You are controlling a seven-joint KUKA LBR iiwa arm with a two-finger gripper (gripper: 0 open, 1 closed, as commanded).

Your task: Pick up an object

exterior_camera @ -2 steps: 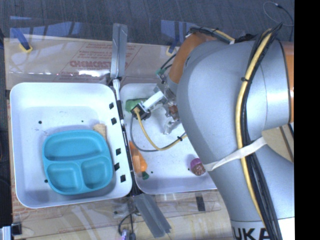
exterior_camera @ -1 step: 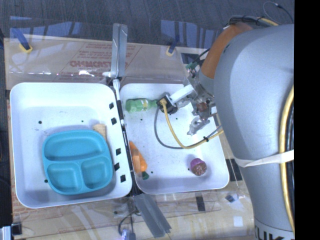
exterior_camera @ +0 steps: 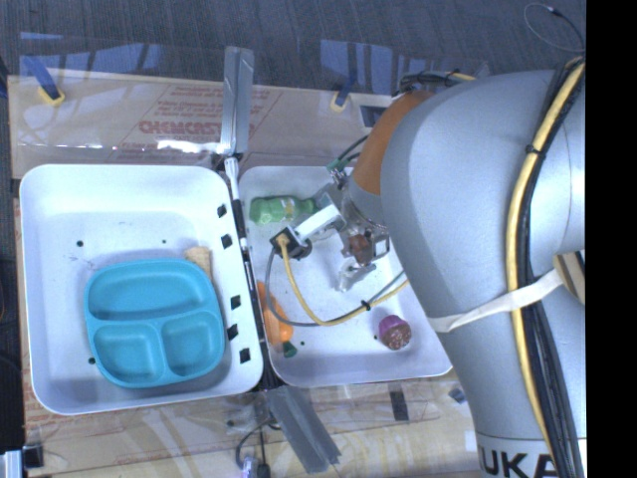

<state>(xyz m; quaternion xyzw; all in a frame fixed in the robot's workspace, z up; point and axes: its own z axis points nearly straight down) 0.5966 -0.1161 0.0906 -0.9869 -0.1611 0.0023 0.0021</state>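
My hand point(exterior_camera: 356, 265) hangs low over the middle of the right bin point(exterior_camera: 328, 361); I cannot tell if it is spread or pressed together. Green bottle point(exterior_camera: 274, 209) lies near, carrot point(exterior_camera: 274, 322) at left wall, dark red ball point(exterior_camera: 395, 332) near the front right. The blue tray point(exterior_camera: 149, 322) sits in the left bin point(exterior_camera: 60, 217).

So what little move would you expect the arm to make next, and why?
Probably a short shift toward the near right corner, then down. The pincer hangs over a bare patch of the right bin, with nothing seen between its tips. The purple round object lies close by and apart from other things, so it looks the easiest pick. The green bottle sits against the far wall.
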